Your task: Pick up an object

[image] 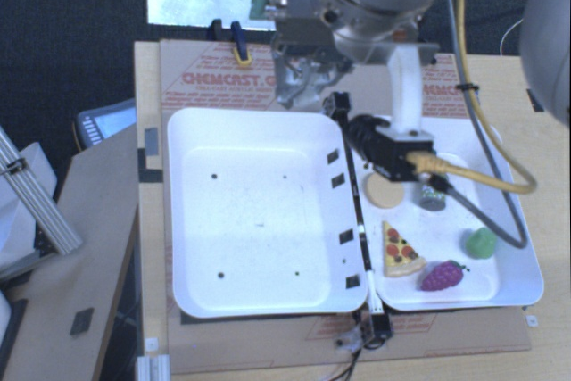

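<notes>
My end effector (302, 89) seems to hang over the bins' rear rim; I cannot tell how open it is. Pizza slice (401, 250) and grapes (442, 275) lie well apart from it, nearer the camera.

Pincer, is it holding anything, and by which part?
Cannot tell: the pincer is blurred above the far rim of the left bin; no held object discernible.
</notes>
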